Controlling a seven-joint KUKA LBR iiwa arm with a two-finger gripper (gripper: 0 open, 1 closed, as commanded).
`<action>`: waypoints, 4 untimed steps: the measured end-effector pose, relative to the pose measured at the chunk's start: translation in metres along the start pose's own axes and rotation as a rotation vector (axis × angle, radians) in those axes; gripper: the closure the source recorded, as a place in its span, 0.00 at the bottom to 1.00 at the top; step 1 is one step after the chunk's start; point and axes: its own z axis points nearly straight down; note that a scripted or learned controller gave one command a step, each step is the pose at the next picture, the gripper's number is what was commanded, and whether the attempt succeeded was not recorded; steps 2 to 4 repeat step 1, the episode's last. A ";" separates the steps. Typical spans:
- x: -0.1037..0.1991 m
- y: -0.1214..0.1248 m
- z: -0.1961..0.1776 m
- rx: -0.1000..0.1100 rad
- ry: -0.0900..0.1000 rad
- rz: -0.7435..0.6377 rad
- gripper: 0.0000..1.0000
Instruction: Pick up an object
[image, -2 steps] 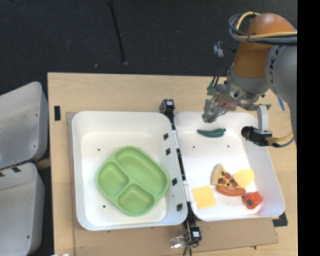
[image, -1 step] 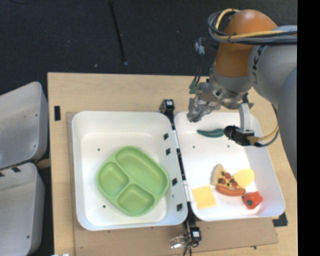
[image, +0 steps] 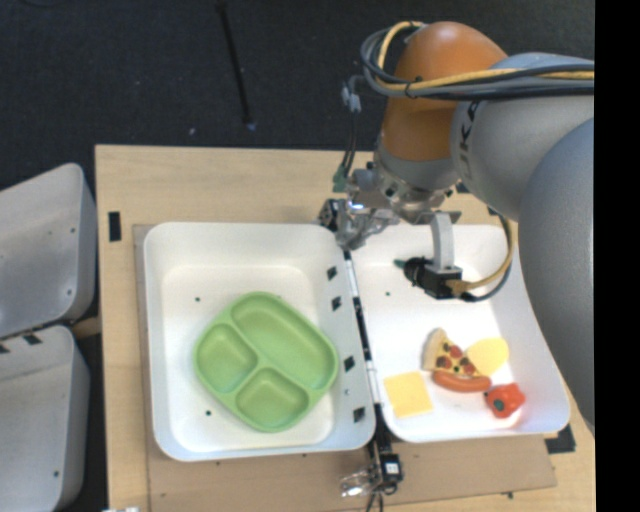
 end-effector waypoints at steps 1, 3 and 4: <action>0.048 -0.002 -0.003 -0.002 -0.001 0.000 1.00; 0.048 -0.002 -0.003 -0.002 -0.001 0.000 1.00; 0.048 -0.002 -0.003 -0.002 -0.001 0.000 1.00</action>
